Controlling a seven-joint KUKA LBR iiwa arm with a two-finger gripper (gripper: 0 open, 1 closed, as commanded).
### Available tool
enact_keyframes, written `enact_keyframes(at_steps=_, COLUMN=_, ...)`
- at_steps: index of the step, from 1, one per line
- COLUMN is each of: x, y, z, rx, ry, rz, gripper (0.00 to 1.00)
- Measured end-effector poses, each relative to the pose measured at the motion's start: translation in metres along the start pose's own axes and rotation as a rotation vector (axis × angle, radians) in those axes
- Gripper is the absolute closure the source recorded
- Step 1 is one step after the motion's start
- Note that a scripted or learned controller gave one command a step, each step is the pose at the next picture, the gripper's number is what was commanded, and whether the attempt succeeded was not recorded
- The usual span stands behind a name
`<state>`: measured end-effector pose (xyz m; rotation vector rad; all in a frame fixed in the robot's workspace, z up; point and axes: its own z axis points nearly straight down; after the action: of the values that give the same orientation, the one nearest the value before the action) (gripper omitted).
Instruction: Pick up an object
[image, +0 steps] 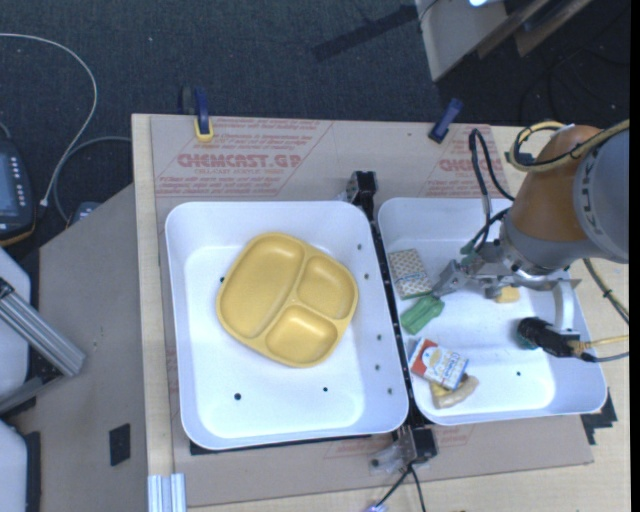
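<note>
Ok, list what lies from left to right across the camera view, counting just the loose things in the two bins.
Yellow divided plate → grey speckled pad → small yellow piece. The green piece and the red-and-white packet overlap the pad's span, so both are left out.

This looks like a robotics lab. The bench (300, 150) is a sheet in printed protective paper, with clamps (203, 118) at its far edge. Left of the bench lie loose cables (94, 95) and an aluminium profile (40, 330); an industrial arm (590, 190) reaches over its right side.
</note>
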<state>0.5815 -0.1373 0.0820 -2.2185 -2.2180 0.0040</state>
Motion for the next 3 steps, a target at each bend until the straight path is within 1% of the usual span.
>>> enact_keyframes(at_steps=1, x=0.0, y=0.001, z=-0.013, rx=-0.007, ry=-0.002, rz=0.0, gripper=1.0)
enact_keyframes(at_steps=2, x=0.005, y=-0.004, z=-0.059, rx=-0.008, ry=-0.003, rz=-0.001, gripper=1.0)
enact_keyframes(at_steps=3, x=-0.002, y=0.003, z=-0.117, rx=-0.012, ry=-0.004, rz=-0.001, gripper=1.0)
